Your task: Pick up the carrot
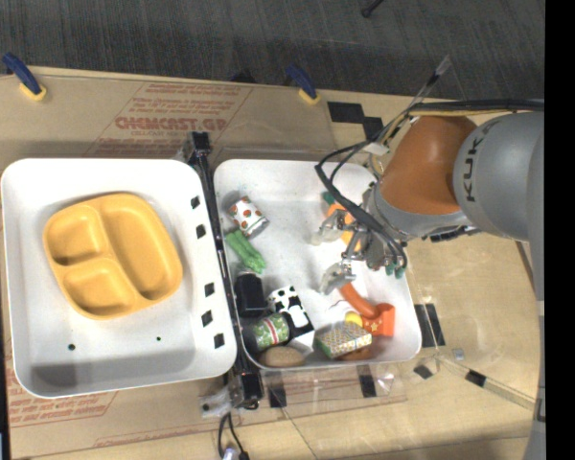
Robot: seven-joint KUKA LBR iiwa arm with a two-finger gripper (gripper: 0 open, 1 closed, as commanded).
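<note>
Gripped between the two metal fingers (327, 230) of the gripper (331, 254) nothing can be seen; they are spread apart above the speckled floor of the right-hand shallow white plastic bin (297, 182). The grey arm with its glossy orange band (424, 166) is reached in from the right over that bin's far right corner, with the wrist turned towards the left and black cables looped over it.

At the left, a smooth yellow plastic tray with three rounded compartments (113, 252) is laid in the left-hand white bin (38, 353). In the right bin, along its left wall, a small tin with a red and white label (246, 217) is seen lying on its side, and just below it a bent green vegetable-shaped toy (244, 252). Further towards the near wall, a black block (249, 295), a black and white patterned cube (287, 301), a green-labelled can (268, 332) and a brown rounded lump (285, 356) are crowded together. A flat printed packet (341, 341) is set beside them.

The carrot (356, 302), a smooth, tapering orange piece, is found just below the gripper, near the bin's front right corner, its lower end touching a red object (381, 321). It is not held.
</note>
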